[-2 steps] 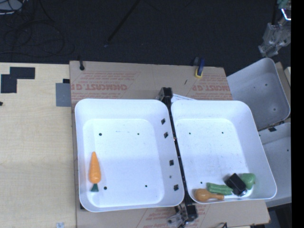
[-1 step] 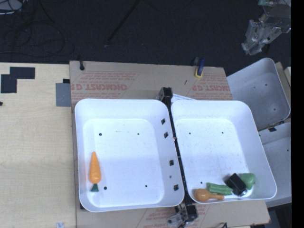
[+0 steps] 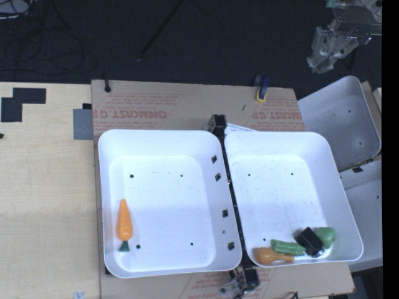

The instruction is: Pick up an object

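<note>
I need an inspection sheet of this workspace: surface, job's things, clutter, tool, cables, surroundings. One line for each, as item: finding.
Surface: two white bins, left bin and right bin, on a cardboard sheet.
Job's things: orange carrot in the left bin; green piece, black block, green pod and orange piece crowded in the right bin's near corner.
Clutter: nothing seen.
Tool: tool high at far right, away from both bins.
Cables: dark cables at the far left.
Surroundings: wooden bench.

Both bins, the left bin (image 3: 156, 145) and the right bin (image 3: 280, 145), were plain white with small dark dots. An orange carrot (image 3: 124, 220) had a dark green tip. A black block (image 3: 309, 241), green pieces (image 3: 287, 247) and an orange-tan pear (image 3: 272, 256) lay together.
</note>
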Robot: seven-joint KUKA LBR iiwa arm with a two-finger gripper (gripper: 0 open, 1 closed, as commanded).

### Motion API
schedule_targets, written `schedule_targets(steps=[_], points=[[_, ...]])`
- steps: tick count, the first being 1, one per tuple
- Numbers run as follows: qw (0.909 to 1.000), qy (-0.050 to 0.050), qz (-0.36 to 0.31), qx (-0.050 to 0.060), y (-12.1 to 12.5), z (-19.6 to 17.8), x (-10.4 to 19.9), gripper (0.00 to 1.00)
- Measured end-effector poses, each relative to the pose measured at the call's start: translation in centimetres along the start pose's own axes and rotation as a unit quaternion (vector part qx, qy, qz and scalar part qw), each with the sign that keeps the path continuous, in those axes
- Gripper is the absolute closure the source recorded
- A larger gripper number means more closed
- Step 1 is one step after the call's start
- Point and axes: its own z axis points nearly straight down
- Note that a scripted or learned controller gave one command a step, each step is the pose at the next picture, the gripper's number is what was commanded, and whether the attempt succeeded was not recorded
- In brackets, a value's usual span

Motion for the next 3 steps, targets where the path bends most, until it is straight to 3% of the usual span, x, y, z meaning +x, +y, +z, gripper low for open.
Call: schedule_targets(steps=[1,3], points=[[1.0,0.0,-0.002,-0.001,1.8,0.0,6.5,1.0],[1.0,0.0,0.0,0.0,-2.7,0.0,6.4,1.0]])
